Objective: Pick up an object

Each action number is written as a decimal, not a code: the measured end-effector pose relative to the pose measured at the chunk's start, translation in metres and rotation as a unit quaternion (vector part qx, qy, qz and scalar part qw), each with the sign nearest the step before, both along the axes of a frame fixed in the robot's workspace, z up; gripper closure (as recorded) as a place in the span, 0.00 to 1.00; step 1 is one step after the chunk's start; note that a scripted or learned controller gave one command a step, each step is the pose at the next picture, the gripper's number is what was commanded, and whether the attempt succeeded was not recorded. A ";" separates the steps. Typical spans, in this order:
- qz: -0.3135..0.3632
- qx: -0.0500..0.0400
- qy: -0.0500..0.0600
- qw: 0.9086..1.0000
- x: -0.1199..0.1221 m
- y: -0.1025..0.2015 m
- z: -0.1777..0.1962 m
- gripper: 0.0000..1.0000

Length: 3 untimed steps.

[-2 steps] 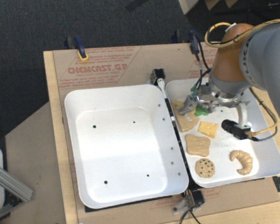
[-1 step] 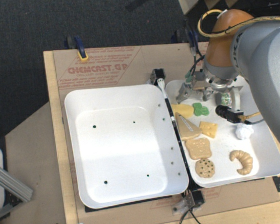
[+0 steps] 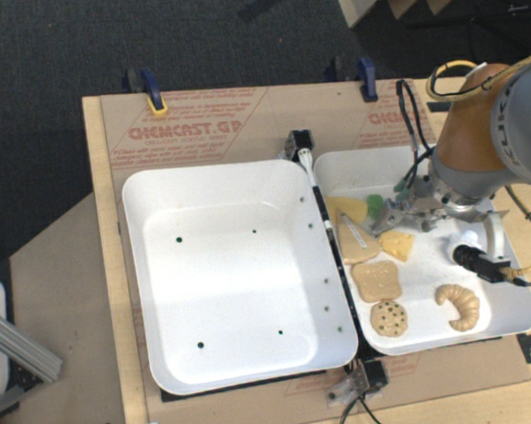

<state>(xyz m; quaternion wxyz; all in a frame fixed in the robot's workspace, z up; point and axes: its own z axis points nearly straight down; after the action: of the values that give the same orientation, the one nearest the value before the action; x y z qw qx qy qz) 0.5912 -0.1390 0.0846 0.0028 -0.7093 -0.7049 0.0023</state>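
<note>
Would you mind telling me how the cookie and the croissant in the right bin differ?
The cookie is a flat round disc, while the croissant is a curved crescent. The cookie is dotted with dark chips; the croissant is plain tan with ridged segments. The cookie lies near the right bin's left front corner, just below a slice of toast; the croissant lies further right, apart from it. Both are tan and lie loose in that bin.

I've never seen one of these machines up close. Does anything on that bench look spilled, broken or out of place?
Nothing stands out. The toy foods, a croissant, a cookie, a toast slice and a cheese wedge, all lie inside the right bin. Both bins sit flat, side by side; the left bin looks undamaged.
</note>
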 end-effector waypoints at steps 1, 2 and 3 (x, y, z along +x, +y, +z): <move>0.002 -0.001 -0.004 1.000 0.004 0.003 0.011 1.00; 0.008 0.000 -0.011 1.000 0.065 0.118 0.107 1.00; 0.007 0.001 -0.013 1.000 0.078 0.164 0.241 1.00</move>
<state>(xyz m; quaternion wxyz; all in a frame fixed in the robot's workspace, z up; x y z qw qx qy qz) 0.6691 0.0245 0.3259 -0.0061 -0.7044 -0.7097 -0.0076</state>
